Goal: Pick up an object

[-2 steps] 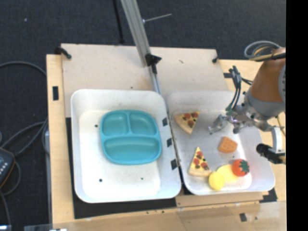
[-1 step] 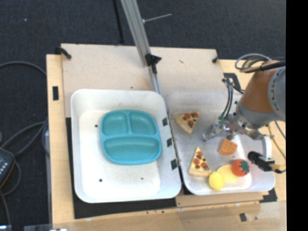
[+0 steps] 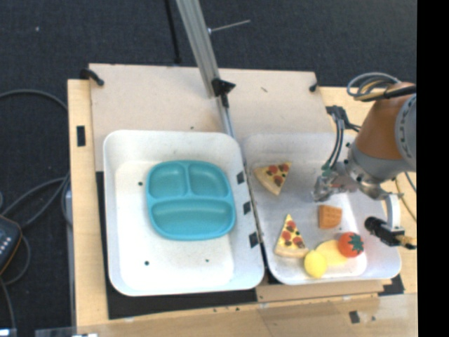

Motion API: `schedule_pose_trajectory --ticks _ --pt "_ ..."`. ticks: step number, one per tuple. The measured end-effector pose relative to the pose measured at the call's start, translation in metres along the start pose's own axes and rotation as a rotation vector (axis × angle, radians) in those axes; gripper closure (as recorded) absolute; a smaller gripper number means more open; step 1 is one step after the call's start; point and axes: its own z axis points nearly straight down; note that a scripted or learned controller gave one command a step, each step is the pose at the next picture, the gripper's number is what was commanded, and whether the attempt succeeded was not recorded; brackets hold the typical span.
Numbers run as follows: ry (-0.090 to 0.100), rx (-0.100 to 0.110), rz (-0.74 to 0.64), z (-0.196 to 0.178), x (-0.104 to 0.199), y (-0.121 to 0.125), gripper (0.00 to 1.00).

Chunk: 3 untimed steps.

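The gripper (image 3: 327, 188) hangs low over the right bin (image 3: 302, 146), just above and left of an orange block (image 3: 330, 217); from this slant we cannot tell how it is set, and nothing seems to be caught in it. In the same bin we see one pizza slice (image 3: 272, 177) near the left wall, another pizza slice (image 3: 290, 236) lower down, a lemon (image 3: 316, 263) and a tomato (image 3: 350, 244). The left bin (image 3: 126, 258) carries a teal divided plate (image 3: 189, 200).

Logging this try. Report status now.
Two-finger gripper low in right white bin, nothing seen held. Orange block just below it. Pizza slices, red tomato clear of it.
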Motion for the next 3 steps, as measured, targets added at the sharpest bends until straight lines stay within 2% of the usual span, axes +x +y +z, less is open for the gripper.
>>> schedule_pose_trajectory --ticks 1,3 --pt "0.0 -0.001 -0.002 -0.046 -0.006 -0.004 1.0" --pt "-0.001 -0.004 -0.009 -0.148 -0.009 0.008 1.0"
